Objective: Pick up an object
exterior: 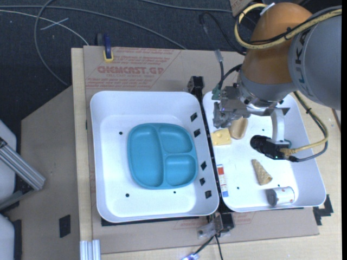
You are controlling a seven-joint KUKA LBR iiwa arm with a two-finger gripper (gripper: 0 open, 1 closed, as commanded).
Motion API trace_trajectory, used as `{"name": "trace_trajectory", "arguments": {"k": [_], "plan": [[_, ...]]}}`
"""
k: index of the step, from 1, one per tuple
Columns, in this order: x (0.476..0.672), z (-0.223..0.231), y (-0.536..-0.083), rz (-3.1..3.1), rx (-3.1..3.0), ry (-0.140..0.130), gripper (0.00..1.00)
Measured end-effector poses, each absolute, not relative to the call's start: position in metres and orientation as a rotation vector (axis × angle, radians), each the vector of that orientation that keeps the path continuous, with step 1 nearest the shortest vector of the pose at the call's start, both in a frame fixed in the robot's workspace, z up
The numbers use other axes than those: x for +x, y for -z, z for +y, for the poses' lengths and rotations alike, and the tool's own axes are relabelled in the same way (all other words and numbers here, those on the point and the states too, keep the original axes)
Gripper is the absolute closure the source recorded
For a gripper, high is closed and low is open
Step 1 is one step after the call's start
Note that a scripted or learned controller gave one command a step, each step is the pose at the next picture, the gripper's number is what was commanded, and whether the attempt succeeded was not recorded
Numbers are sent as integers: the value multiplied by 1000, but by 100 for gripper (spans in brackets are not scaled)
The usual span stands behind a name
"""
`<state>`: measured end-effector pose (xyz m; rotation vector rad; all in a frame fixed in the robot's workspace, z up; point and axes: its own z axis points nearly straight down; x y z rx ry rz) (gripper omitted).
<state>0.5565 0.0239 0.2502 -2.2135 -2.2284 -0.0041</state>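
Note:
My gripper (223,117) hangs low over the back left part of the right bin (303,145), coming down from the orange-banded wrist. Just below it lies a pale yellow block (220,138), near the bin's left wall. A tan, bread-like piece (238,128) sits right beside the gripper, partly covered by it. Nearer the front lie a brown cone (262,172) and a white and grey cylinder (281,195). I see nothing held in the gripper.
The left bin (108,145) holds a blue divided plate (162,155). A narrow red and white item (221,176) lies along the right bin's left wall. A raised divider with black clips separates the two bins.

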Motion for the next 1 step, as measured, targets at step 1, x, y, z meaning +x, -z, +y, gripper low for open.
{"name": "trace_trajectory", "arguments": {"k": [1], "plan": [[567, 79, -238, -2227, -2213, 3, 100]]}}
